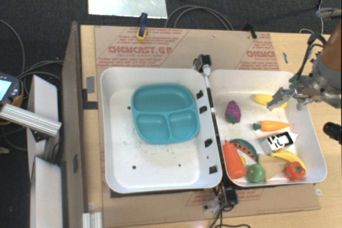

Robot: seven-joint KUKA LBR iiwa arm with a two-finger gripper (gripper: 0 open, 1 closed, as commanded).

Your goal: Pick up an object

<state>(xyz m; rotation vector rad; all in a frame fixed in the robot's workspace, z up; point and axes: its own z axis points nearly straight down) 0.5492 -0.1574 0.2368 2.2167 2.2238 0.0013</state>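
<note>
Here the gripper (289, 97) hangs over the far right part of the right bin (315, 139), reaching in from the right. Its two fingers stand spread apart with nothing between them, so it holds nothing. That open stance, I judge, suits a descent onto something below, not a lift.

Nearest it lies a yellow piece (263, 99), just beside the left fingertip; this looks the likeliest target, since it sits apart from its neighbours with room on both sides. A little nearer the camera rests a carrot (272, 126), lying crosswise and also free. Beyond that, the toys crowd toward the near wall: a black-and-white card (279, 141) touching a banana (288, 156), a tomato (294, 170) in the corner, a green ball (256, 173) and an orange cylinder (233, 160) pressed against a melon slice (243, 146). Such packing would leave fingers little room. Purple grapes (232, 111) sit alone near the divider.

The left bin (115, 115) carries a teal tray (164, 113), well apart from the gripper.
</note>
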